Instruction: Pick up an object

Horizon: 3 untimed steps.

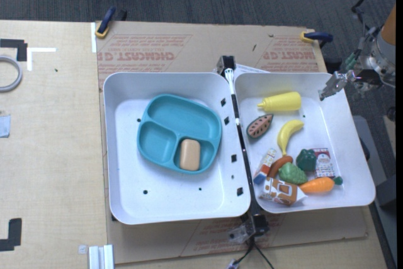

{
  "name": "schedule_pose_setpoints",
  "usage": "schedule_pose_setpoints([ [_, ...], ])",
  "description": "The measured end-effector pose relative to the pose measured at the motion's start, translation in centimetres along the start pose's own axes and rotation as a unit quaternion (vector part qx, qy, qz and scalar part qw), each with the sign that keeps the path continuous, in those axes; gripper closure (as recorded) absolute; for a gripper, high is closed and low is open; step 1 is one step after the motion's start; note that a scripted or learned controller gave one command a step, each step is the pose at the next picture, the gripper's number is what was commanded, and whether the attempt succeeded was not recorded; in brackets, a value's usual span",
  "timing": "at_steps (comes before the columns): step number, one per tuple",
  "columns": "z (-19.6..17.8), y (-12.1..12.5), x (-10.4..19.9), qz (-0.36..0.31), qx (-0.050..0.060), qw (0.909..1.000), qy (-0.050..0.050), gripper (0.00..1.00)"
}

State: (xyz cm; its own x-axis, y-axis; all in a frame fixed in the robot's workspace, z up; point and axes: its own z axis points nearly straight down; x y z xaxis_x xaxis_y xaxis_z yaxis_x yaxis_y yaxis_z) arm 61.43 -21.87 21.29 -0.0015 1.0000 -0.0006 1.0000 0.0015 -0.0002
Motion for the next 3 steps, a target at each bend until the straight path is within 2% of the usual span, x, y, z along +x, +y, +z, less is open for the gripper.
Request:
schedule_pose_setpoints([
  [1, 12.1, -2.3, 5.3, -0.049, 0.0, 0.9988, 0.0, 0.0],
  [2, 12.1, 4.2, 7.2, -0.08, 0.001, 0.9968, 0.0, 0.0],
  [3, 11.4, 3.7, 6.9, -0.08, 0.012, 0.9967, 0.0, 1.0],
])
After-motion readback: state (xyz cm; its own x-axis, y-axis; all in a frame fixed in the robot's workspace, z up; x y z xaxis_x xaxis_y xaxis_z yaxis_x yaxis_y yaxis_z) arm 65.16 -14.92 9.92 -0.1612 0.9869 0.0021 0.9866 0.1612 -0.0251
